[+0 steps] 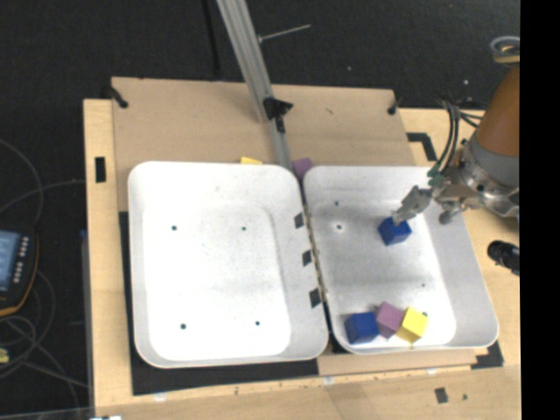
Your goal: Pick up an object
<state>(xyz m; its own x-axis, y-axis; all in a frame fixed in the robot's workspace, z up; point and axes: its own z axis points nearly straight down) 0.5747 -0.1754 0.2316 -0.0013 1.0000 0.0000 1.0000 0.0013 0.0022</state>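
Over the right bin (455,269), the pincer (426,206) is hanging with fingers spread apart, gripping nothing. Just below its left fingertip, a blue block (395,231) is lying on the bin floor.

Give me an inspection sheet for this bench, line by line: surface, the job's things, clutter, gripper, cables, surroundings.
Surface: tan wooden bench bearing two shallow white bins, left bin and right bin.
Job's things: small blue cube in the right bin's upper part; larger blue block, purple block and yellow block clustered at its near edge.
Clutter: a yellow piece and a purple piece behind the bins, on the bench.
Gripper: two-finger gripper just above and right of the small blue cube; grip state unclear.
Cables: dark wires at the wrist; loose cables on the floor, left.
Surroundings: slanted metal pole; handheld screen device at far left.
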